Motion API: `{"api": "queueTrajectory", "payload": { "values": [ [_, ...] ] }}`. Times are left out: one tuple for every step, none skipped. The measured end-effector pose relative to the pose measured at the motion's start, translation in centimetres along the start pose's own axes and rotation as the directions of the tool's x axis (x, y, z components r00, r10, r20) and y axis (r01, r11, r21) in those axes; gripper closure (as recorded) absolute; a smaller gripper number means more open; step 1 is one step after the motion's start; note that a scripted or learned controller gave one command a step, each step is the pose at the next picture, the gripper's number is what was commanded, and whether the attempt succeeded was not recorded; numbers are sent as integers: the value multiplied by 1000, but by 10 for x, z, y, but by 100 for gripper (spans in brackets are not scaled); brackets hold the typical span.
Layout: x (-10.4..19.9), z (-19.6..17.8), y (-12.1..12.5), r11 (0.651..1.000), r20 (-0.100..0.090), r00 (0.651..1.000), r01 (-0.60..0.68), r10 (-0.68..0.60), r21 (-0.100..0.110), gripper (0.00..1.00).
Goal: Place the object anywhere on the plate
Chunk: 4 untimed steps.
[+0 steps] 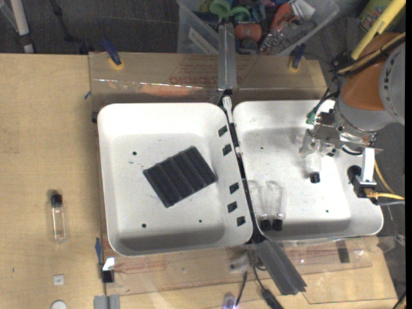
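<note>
**Fig. 1. Pincer over the right bin, plate waiting in the left bin**

Nearest the lens, a grey bracket [280, 266] juts from the front edge of the counter [38, 140] below the seam where the two bins meet.

*Camera view.* The left bin [106, 172] holds one thing: the plate [179, 176], a dark ribbed rectangle lying flat and askew near the bin's middle. The right bin [367, 221] holds a pair of clear vials [270, 208] with black caps, lying side by side at its front-left corner, close to the divider. The arm [364, 92] enters from the right, and its pincer [313, 152] hangs over the middle of the right bin. Directly under it is a small clear vial [314, 172] with a dark end, taken here as the object. Glare and transparency blur the vial's outline, so it cannot be told whether the pincer is open or closed, or whether the vial is gripped or merely lies beneath. The vial is well apart from the plate, with the divider between them.

*Handling (judged).* The vial is probably light, rigid, smooth and apt to slip or roll, and fragile if glass. The best hold is across the middle of the barrel. The plate's ribs may check rolling once the vial is set down.

*Surroundings.* A fourth capped vial [58, 216] lies on the counter left of the bins, and a clear tub [257, 11] of coloured objects stands behind them.
</note>
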<state>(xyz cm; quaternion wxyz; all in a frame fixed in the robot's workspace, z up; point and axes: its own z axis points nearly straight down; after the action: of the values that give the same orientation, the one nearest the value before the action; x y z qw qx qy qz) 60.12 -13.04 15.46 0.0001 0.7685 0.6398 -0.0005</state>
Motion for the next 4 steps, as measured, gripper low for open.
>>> {"api": "queueTrajectory", "payload": {
  "values": [
    [84,-30,42,1000,-1,1000,19,-19,0,100],
    [152,-36,35,863,-1,863,505,-505,-2,100],
    [235,-95,23,842,0,842,539,-539,-3,100],
    [236,-106,23,841,2,841,541,-541,-5,100]
  ]
}}
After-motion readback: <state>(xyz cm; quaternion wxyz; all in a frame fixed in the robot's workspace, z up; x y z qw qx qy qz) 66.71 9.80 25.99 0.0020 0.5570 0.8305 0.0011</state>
